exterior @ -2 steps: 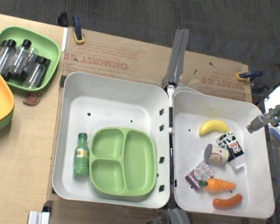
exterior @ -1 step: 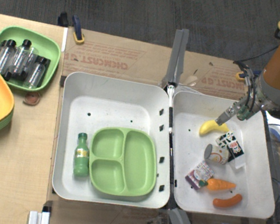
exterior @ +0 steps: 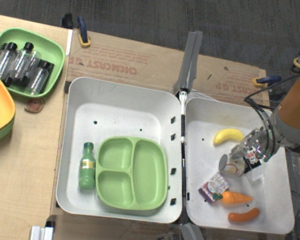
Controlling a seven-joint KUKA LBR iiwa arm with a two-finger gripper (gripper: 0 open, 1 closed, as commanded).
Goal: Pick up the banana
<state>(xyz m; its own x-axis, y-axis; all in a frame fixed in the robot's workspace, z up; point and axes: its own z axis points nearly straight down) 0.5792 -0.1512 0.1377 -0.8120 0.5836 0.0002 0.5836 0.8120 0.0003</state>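
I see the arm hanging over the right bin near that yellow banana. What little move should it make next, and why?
Probably a short shift toward the left bin and a bit toward the far rim, to centre over the banana. The tool sits just beside the banana's right end, above a small can, not over the fruit. The banana lies free on the right bin floor, apart from the carrot.
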